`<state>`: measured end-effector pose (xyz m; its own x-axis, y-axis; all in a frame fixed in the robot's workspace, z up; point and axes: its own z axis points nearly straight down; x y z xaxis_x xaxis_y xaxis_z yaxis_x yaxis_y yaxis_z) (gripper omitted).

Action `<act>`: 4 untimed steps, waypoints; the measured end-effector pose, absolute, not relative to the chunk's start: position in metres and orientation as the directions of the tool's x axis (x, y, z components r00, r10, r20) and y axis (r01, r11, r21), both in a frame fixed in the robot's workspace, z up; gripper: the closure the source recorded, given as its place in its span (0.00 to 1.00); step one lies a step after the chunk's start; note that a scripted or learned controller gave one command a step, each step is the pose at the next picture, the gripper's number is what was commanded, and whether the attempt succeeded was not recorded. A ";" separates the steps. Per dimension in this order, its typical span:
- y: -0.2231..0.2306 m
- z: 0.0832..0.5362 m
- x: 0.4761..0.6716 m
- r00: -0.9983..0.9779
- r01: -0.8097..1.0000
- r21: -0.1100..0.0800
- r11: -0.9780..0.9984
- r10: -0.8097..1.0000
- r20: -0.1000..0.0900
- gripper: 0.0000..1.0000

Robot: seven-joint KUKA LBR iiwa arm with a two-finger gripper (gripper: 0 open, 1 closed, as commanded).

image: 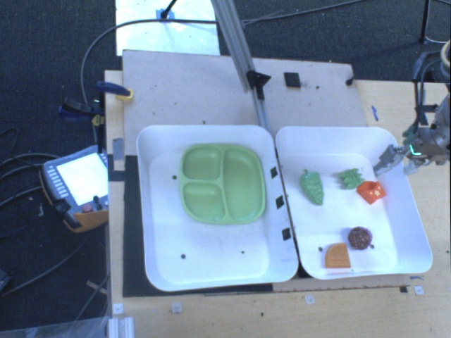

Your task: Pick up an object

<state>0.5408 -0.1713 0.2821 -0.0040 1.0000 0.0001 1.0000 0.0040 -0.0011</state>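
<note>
The right bin (331,141) holds several small items: a green leafy piece (311,186), a smaller green piece (349,178), a red-orange piece (371,191), a dark round item (360,237) and an orange block (337,255). My gripper (392,159) hangs over the right bin's upper right edge, up and to the right of the red-orange piece. Nothing shows between its fingers. It touches none of the items.
The left bin (162,259) carries a green divided plate (223,183). A slanted metal pole (236,37) crosses the board behind the bins. A handheld pendant (76,186) and cables lie on the floor at the left.
</note>
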 end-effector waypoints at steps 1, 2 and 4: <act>-0.171 0.283 0.541 -0.004 1.000 0.002 0.004 1.000 -0.001 0.00; -0.169 0.221 0.539 -0.001 1.000 -0.004 0.001 1.000 0.001 0.00; -0.172 0.134 0.530 -0.001 1.000 -0.001 0.001 1.000 0.000 0.00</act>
<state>0.5296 -0.1719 0.1342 -0.0010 1.0000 0.0001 1.0000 0.0010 -0.0014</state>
